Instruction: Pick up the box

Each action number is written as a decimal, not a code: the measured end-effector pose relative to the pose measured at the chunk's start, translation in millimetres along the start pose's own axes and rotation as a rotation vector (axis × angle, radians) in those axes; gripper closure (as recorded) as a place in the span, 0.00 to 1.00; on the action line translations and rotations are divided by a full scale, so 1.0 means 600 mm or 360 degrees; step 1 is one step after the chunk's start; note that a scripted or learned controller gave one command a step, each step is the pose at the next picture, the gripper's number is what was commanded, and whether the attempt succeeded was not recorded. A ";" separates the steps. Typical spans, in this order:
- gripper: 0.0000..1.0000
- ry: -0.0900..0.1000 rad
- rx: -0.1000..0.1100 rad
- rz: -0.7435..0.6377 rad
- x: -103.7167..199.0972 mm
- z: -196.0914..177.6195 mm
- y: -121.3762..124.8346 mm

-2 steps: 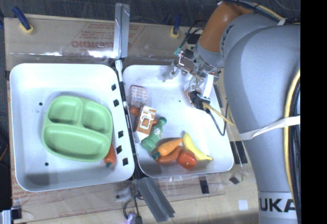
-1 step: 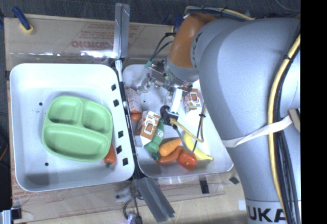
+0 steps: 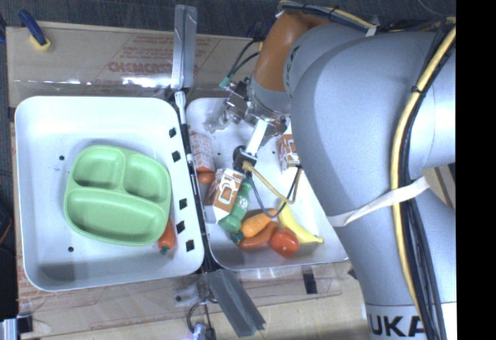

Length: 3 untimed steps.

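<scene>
- Box [image 3: 225, 190]: small carton, judged light, stiff, crushable.
- Hold: across narrow sides, clear of bottle [image 3: 237, 208].
- Gripper [image 3: 232, 110]: open or closed, cannot tell.

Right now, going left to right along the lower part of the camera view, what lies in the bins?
Green tray → carrot → box → tomato. Bottle and banana overlap their neighbours, so they are left out.

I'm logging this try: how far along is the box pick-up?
Done: nothing lifted yet; the orange-and-white box lies in the right bin beside the green bottle. In hand: the pincer hangs over that bin's far end, apart from the box. Left: descend, grip and lift it.
</scene>
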<state>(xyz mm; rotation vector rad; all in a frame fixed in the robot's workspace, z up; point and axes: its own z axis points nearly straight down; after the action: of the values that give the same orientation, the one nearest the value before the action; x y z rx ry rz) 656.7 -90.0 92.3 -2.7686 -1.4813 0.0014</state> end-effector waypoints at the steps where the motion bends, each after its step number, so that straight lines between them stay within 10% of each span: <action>1: 0.00 0.0000 0.0001 -0.0072 -0.038 -0.199 -0.043; 2: 0.00 -0.0003 0.0003 -0.0168 -0.047 0.002 -0.044; 3: 1.00 -0.0002 0.0007 -0.0174 -0.046 -0.014 -0.044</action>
<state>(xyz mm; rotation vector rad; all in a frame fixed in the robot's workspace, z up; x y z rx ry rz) 619.4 -98.3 101.0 -2.6808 -1.6291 0.0065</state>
